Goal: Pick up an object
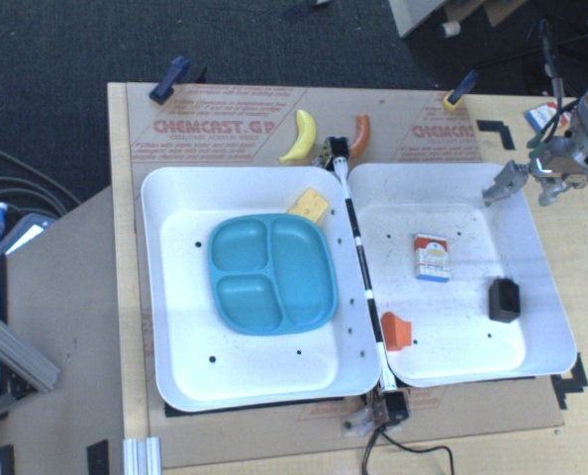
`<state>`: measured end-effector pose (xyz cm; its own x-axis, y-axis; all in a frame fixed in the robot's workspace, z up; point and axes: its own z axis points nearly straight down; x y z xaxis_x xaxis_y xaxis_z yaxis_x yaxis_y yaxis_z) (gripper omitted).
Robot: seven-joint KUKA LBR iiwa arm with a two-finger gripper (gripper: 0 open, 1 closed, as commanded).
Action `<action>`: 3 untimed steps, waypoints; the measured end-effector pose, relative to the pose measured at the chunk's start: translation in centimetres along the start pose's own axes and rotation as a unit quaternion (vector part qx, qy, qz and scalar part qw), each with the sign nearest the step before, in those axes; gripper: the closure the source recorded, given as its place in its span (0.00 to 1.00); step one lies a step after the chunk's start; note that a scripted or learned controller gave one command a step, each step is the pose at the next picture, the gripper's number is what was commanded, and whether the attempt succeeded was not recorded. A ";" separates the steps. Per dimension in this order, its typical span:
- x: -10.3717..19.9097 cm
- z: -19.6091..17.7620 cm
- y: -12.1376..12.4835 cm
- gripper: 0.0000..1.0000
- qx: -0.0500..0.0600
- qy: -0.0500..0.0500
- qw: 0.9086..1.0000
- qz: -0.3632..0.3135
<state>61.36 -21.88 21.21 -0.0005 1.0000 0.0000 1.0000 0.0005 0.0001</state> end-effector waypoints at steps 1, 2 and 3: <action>7.6 12.8 5.3 0.00 0.000 0.000 1.000 -0.001; 10.0 12.8 -3.3 0.00 0.001 0.000 1.000 0.000; 10.0 11.8 -3.3 1.00 0.000 0.000 1.000 0.001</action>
<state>58.10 -11.90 9.43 0.0010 1.0000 0.0008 1.0000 -0.0010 -0.0008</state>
